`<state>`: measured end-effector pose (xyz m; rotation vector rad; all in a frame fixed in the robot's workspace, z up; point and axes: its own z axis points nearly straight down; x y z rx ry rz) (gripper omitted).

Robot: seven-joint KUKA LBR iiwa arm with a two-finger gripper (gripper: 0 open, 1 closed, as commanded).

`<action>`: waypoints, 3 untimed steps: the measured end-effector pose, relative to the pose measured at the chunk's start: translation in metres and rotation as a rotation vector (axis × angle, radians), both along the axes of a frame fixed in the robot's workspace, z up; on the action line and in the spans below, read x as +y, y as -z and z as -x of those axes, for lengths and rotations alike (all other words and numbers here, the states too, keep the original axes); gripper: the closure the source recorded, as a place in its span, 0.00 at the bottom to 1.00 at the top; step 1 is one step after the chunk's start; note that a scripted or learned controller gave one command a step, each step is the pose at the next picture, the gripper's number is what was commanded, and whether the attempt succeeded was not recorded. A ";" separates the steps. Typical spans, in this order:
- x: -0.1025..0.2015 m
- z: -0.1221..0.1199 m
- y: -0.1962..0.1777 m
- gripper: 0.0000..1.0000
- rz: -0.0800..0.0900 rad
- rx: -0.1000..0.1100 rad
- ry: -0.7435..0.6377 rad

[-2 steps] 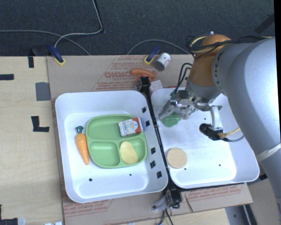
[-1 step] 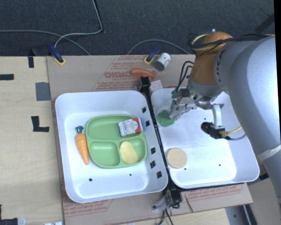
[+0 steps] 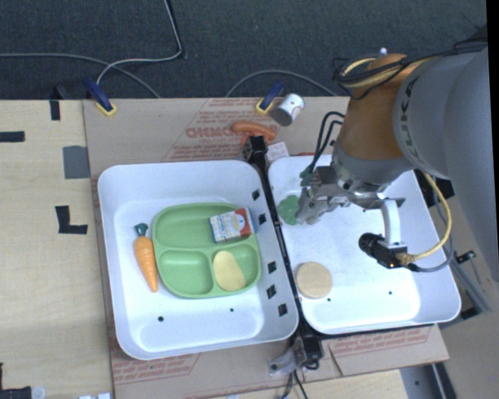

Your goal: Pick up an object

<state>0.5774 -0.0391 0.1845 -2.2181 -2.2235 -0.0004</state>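
My gripper [image 3: 304, 210] hangs low over the left side of the right bin [image 3: 405, 307], by the divider between the bins. A small green object [image 3: 288, 208] lies right at its fingertips, partly hidden by them. A round tan cookie [image 3: 314, 279] lies in the same bin, nearer the front. In the left bin [image 3: 120, 193] a green divided plate [image 3: 186, 264] carries a small white and red carton [image 3: 229, 226] and a yellow oval piece [image 3: 229, 271]. A toy carrot [image 3: 145, 259] lies left of the plate.
The arm's grey body and orange band [image 3: 379, 133] cover the back right of the right bin. A black cable fitting [image 3: 384, 251] hangs over that bin's middle. Clips and cables lie on the cardboard behind the bins.
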 end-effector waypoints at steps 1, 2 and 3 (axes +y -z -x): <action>0.000 0.000 0.000 0.00 0.000 0.001 0.001; -0.036 -0.078 0.000 0.00 0.002 0.000 0.002; -0.018 -0.040 0.000 0.00 0.001 0.002 0.002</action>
